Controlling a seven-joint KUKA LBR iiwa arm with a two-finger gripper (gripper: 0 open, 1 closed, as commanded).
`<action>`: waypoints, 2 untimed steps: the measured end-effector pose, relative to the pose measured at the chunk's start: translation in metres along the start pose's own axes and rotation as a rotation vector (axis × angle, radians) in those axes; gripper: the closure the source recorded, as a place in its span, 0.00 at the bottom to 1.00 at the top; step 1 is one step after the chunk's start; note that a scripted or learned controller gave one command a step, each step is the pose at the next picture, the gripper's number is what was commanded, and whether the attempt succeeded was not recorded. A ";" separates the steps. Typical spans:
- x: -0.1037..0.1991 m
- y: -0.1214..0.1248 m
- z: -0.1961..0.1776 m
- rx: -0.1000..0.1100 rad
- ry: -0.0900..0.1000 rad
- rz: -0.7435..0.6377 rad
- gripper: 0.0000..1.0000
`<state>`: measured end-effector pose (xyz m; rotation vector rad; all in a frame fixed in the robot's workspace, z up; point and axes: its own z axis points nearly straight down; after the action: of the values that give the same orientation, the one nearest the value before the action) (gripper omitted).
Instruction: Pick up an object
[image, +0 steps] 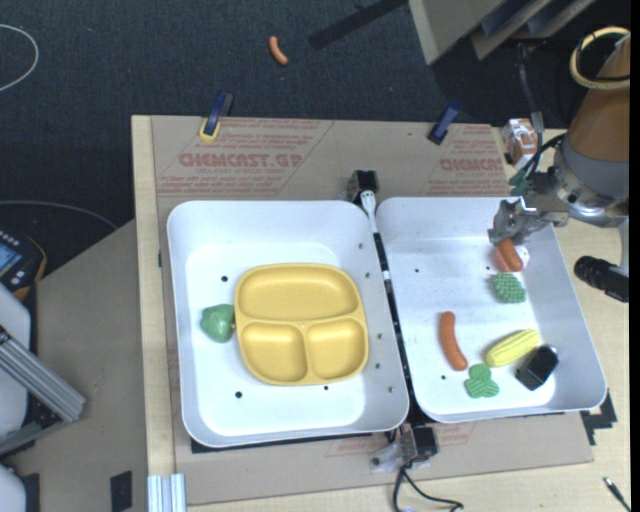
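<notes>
My gripper (507, 230) hangs over the far part of the right bin (430, 290), reaching in from the right. Just below its tip lies a small orange-red piece (509, 258); whether they touch is unclear. In front of that piece sits a green knobbly piece (509, 289). Further forward in the same bin are a red sausage (453, 340), a yellow corn cob (511, 347), a black block (537, 367) and a small green leafy piece (481, 383).
The left bin (195, 260) holds a yellow divided plate (300, 322) with a green lump (217, 322) at its left side. Clamps (213, 120) hold the cardboard base at the back. A small orange item (278, 50) lies on the floor beyond.
</notes>
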<state>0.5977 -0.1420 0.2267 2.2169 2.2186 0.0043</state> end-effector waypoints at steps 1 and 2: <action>0.059 -0.013 -0.006 0.008 0.005 -0.006 1.00; 0.107 -0.021 -0.012 0.008 0.005 -0.005 1.00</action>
<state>0.5764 -0.0349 0.2385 2.2180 2.2302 0.0006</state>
